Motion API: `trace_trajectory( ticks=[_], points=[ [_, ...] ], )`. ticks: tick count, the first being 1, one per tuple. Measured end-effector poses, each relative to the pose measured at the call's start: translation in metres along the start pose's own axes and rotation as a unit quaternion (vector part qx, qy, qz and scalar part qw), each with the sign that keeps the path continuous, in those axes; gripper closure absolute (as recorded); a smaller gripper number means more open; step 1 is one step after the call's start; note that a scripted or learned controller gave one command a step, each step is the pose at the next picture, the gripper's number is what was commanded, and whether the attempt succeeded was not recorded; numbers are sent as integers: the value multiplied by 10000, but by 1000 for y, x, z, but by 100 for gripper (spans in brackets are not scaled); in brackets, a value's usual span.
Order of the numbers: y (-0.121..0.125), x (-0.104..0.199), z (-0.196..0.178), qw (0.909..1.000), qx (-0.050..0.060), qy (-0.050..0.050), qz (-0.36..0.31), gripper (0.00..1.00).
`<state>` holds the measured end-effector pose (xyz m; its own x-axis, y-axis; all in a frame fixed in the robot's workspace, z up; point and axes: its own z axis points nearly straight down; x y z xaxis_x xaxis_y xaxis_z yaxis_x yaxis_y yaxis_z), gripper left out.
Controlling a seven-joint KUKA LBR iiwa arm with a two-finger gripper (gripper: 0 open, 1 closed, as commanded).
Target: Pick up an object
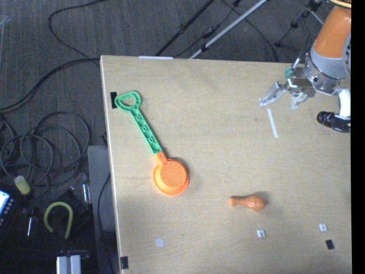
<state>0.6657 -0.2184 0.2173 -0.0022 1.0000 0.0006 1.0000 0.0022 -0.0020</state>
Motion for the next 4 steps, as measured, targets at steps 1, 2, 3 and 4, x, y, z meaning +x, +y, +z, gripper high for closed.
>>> trace_trajectory(
  ticks=[1,2,3,4],
  points=[
    [2,-4,133,9968,6,-21,-796,0],
    [4,-4,112,9747,-15,-27,-2235,0],
    [4,-4,112,9747,-13,-28,-2236,0],
    [4,13,132,9330,-13,-14,-3598,0]
  ],
)
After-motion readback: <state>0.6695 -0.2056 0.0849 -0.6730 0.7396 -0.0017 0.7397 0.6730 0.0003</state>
